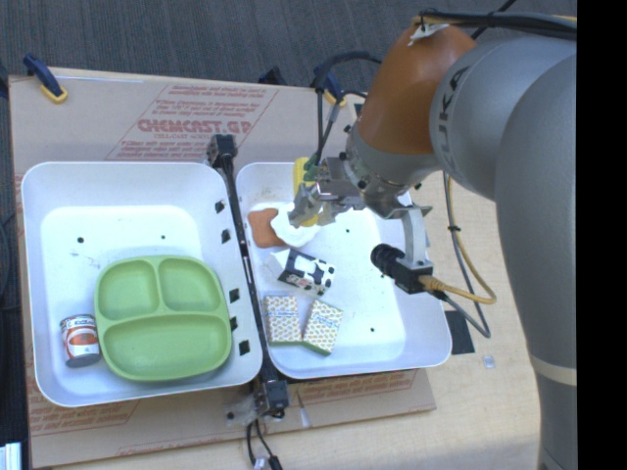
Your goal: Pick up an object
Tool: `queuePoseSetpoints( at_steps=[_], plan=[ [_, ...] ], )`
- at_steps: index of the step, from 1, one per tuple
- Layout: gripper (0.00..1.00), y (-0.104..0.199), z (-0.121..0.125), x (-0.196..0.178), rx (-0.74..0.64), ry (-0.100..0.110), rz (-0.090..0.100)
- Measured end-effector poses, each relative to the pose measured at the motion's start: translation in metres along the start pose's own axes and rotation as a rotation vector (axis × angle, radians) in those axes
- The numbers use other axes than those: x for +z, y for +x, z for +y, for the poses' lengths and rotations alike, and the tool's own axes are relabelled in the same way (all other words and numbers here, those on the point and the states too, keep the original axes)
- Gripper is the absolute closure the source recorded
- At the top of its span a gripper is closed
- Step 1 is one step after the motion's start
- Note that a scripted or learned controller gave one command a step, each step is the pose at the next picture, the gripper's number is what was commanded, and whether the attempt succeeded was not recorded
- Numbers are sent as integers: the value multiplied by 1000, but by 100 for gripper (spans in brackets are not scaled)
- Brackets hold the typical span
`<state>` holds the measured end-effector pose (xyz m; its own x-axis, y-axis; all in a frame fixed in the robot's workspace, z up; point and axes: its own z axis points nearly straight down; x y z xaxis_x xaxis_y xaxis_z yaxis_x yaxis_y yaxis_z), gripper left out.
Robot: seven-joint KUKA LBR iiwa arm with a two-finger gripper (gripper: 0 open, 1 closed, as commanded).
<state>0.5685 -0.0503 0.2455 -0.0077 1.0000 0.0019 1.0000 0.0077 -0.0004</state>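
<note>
My gripper (306, 207) hangs over the upper left part of the right bin (416, 336), just above a white object (291, 228) and an orange-brown disc (262, 226). A yellow object (300, 172) peeks out behind the gripper. Below lie a black-and-white object (307, 272) and two patterned packets (282, 318) (322, 325). The arm's wrist hides much of the gripper.
The left bin (49, 204) holds a green divided plate (162, 317) and a small can (80, 340) at its lower left. A black clip (222, 149) sits on the divider between the bins. A cardboard sheet (196, 116) lies behind them.
</note>
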Motion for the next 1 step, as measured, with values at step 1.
queuePoseSetpoints(
  at_steps=[1],
  plan=[
    [100,58,-19,17,-1,4,-2]
  ],
)
